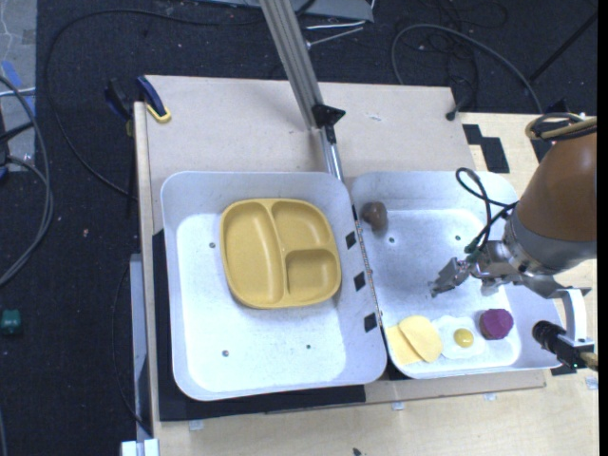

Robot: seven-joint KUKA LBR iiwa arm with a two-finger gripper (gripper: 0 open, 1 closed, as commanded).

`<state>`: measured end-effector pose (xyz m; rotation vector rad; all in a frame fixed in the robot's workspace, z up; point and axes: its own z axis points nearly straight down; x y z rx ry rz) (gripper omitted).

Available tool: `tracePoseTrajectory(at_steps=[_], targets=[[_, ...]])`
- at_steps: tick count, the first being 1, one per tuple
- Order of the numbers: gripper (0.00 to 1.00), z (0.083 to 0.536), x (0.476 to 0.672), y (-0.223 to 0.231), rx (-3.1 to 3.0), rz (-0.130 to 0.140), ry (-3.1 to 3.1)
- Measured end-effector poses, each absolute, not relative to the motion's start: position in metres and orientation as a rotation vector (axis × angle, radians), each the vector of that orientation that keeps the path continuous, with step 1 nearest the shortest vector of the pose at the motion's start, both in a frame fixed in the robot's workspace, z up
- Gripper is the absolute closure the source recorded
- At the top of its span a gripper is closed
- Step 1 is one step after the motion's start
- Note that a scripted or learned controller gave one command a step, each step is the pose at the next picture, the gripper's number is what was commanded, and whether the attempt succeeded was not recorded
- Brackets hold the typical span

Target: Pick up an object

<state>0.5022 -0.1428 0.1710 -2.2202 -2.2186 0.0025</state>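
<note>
Hovering over the right bin (418, 231), the gripper (446, 280) hangs low above bare white floor near the bin's middle, its dark fingers pointing toward nine o'clock from the orange-banded wrist that enters at three o'clock. Whether the jaws are parted or closed cannot be told from this slant (the fingertips blur into one dark shape), and nothing shows between them, so no object counts as held. The candidates for picking all lie in that same bin: a brown round object (375, 216) sits at about eleven o'clock from the gripper, close to the bin's left wall; a purple object (496, 324) lies at roughly four o'clock, near but apart from the fingers; a small yellow piece (463, 338) rests at about five o'clock beside it; and a pale yellow slice (415, 339) lies at about seven o'clock along the bin's near edge. The left bin (190, 255) carries a yellow divided plate (280, 253), well apart from the arm. Judged from this layout, the task looks early: the approach into the bin is made, yet the descent onto a chosen item, the closing and the lift all appear left to do.
</note>
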Motion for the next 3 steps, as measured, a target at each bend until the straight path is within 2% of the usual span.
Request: tracePoseTrajectory(at_steps=[1,2,3], targets=[[0.0,0.127,0.5,-0.146,-2.22,0.004,-2.217],[1.0,0.14,0.502,-0.146,-2.224,0.0,-2.219],[1.0,0.202,0.503,-0.148,-2.221,-0.002,-2.227]])
